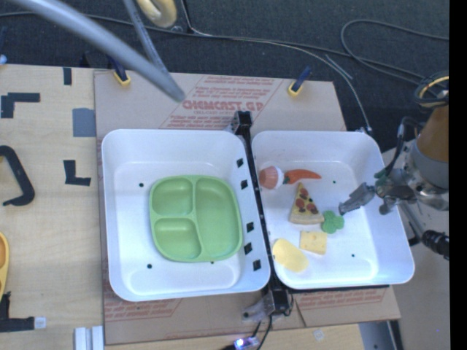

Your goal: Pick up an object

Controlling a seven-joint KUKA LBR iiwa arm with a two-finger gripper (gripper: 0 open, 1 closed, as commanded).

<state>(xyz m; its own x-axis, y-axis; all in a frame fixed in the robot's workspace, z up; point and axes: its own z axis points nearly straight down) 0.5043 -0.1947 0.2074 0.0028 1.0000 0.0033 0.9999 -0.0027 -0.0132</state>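
1. At the lower middle of the frame, the yellow round piece (290, 255) and the cheese square (314, 242) lie just beside each other in the right bin (394, 265). If you aim between them, the pincer may push both and take none.
2. A little higher, the green piece (333, 222) lies near the pizza slice (304, 205). The pincer (352, 202) hangs just beside the green piece at the right of the frame. I cannot tell how far it is open, and nothing shows in its hold. A descent here can clip the green piece sideways, because it looks small and rounded, and it would roll away.
3. Further up, the orange chilli (302, 174) touches the round pinkish piece (270, 177) near the divider. A grasp there risks striking the bin wall.
4. At the left of the frame, the green tray (195, 219) lies flat in the left bin (120, 159). It is probably too wide and too flat for a grip.
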